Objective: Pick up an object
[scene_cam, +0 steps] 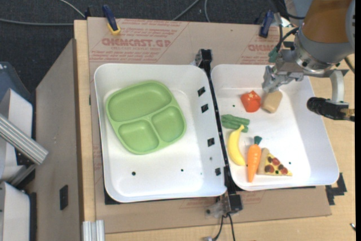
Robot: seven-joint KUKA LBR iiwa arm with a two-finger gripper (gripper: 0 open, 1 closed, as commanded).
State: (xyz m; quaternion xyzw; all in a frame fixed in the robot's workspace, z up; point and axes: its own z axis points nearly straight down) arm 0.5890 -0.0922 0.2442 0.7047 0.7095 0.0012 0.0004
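The right bin (316,144) holds a red pepper-like toy (251,101), a tan bread-like piece (272,102), a green bean pod (234,121), a yellow banana (236,146), an orange carrot (254,161) and a pizza slice (274,165). My gripper (274,81) hangs over the bin's far part, just above the tan piece and to the right of the red toy. Nothing shows between its fingers.
The left bin (113,172) carries a green three-compartment tray (146,116). Black clips (204,58) run along the divider between the bins. Blue clamps (111,18) hold the cardboard at the back. Cables cross the dark floor behind.
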